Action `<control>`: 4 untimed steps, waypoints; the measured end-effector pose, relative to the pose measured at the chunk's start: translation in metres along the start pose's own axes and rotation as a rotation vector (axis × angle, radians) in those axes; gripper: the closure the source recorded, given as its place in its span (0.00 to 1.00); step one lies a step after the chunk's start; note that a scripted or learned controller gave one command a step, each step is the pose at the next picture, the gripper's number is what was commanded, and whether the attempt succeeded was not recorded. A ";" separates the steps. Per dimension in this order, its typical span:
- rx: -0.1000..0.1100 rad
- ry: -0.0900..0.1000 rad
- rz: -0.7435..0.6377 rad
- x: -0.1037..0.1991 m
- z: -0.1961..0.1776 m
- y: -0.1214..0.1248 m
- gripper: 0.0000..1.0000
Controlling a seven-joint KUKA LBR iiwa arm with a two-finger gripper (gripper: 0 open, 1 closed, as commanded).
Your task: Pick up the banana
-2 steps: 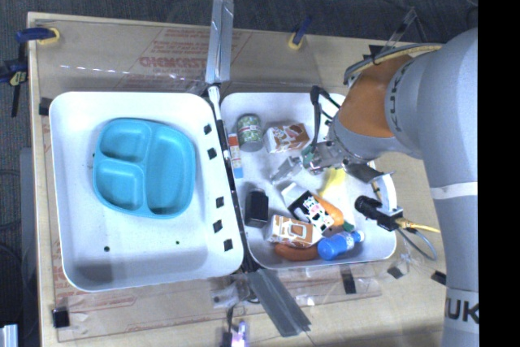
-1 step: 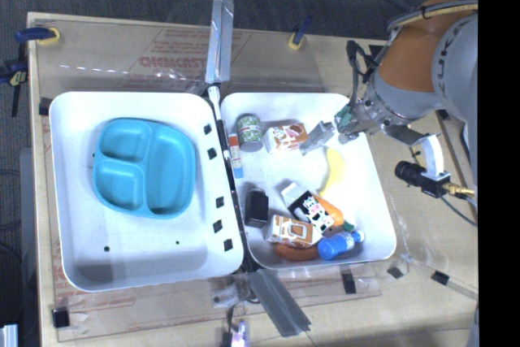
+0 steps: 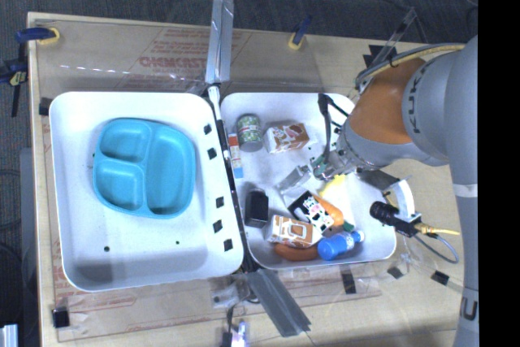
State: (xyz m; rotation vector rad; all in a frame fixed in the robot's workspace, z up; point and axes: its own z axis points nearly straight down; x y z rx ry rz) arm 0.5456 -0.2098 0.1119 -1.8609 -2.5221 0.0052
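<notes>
The banana shows as a pale yellow patch in the right bin, right of the middle and partly hidden under the wrist. My gripper hangs low over the bin, just left of and above that yellow patch, close to it or touching it. The grey arm with its orange band reaches in from the right and covers the bin's right side. Nothing can be seen held in the gripper.
The right bin also holds a green can, a brown packet, a black block, a cow-patterned toy, a blue bottle and a red sausage. A blue divided tray lies in the left bin.
</notes>
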 end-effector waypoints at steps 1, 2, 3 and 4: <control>0.000 0.000 0.000 0.000 0.000 0.000 0.00; -0.004 -0.003 -0.021 -0.009 -0.092 0.026 0.00; -0.004 -0.003 -0.090 0.003 -0.099 0.053 0.00; 0.000 0.000 -0.007 -0.004 0.010 0.010 0.00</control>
